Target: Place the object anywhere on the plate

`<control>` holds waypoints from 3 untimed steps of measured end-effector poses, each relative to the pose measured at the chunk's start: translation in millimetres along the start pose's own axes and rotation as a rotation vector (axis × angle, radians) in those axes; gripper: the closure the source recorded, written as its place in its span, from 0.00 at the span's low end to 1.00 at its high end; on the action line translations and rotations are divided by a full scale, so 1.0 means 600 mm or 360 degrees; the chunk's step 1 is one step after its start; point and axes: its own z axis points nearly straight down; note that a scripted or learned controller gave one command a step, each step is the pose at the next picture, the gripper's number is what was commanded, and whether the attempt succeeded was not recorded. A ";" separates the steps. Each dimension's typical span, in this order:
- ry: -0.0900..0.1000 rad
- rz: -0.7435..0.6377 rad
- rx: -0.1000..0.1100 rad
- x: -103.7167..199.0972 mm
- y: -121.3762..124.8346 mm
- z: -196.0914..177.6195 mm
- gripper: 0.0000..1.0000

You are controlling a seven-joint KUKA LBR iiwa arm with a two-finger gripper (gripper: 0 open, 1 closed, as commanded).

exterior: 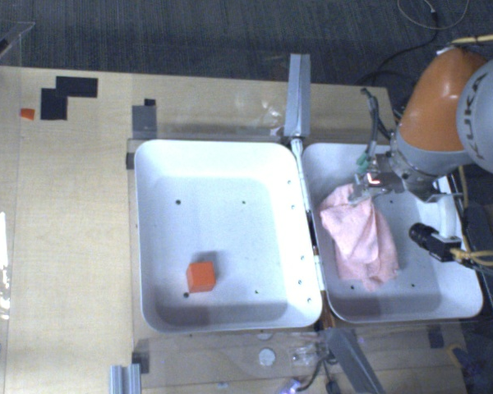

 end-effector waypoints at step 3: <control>0.0000 -0.1294 -0.0002 0.174 0.035 -0.066 1.00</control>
